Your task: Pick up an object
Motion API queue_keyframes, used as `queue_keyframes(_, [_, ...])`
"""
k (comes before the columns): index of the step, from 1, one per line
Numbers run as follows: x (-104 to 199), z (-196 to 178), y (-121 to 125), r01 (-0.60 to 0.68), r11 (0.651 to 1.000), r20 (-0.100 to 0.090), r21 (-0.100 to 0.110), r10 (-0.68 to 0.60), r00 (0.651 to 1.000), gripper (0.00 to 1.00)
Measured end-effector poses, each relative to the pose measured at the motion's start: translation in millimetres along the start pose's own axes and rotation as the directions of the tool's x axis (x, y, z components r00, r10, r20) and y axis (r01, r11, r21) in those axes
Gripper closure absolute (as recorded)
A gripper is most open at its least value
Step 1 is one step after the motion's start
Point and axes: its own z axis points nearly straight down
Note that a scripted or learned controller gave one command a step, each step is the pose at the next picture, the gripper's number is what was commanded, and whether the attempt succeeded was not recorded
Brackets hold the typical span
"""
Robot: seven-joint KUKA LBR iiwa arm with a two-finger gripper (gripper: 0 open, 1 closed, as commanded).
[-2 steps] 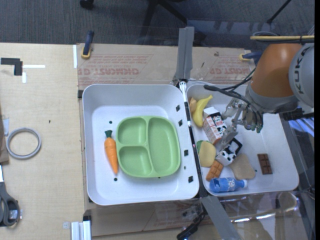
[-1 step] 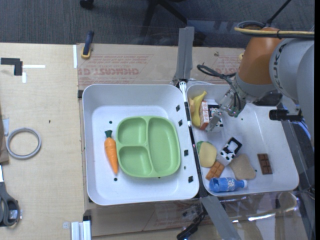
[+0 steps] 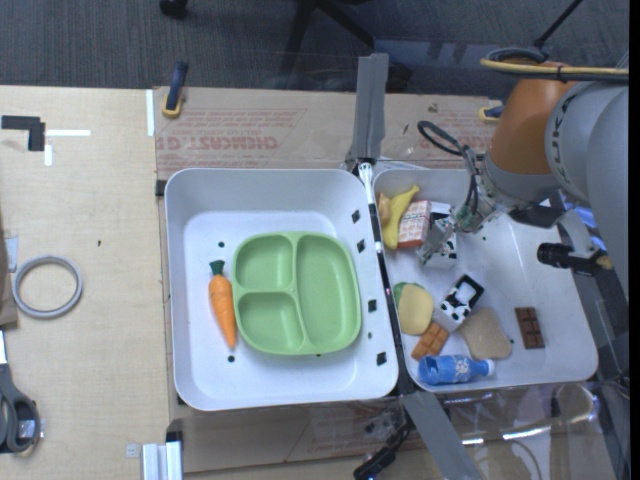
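Note:
My gripper point(image 3: 440, 240) is low in the right bin point(image 3: 560, 368), at its upper middle, just right of a red and white box point(image 3: 411, 224) and a banana point(image 3: 397, 206). The grey arm with its orange band point(image 3: 522, 128) leads down to it from the upper right. Below the gripper lie a yellow-green fruit point(image 3: 413, 306), a black and white toy point(image 3: 460, 302), an orange piece point(image 3: 430, 341), a blue bottle point(image 3: 455, 369), a tan slice point(image 3: 487, 337) and a brown chocolate bar point(image 3: 529, 328).
The left bin point(image 3: 190, 368) holds a green divided plate point(image 3: 298, 292) and a carrot point(image 3: 223, 303) at the plate's left. A grey tape ring point(image 3: 43, 286) lies on the wooden bench at far left. The bins' walls meet along the middle.

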Motion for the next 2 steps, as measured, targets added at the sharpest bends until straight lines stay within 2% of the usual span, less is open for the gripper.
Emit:
queue_keyframes(1, [-3.3,-10.3,-1.1,-0.002,1.0,0.009,-0.001,0.002,1.0,1.0])
queue_keyframes(2, [50.6,-120.4,61.6,-0.303,0.953,0.006,-0.016,0.303,0.953,1.0])
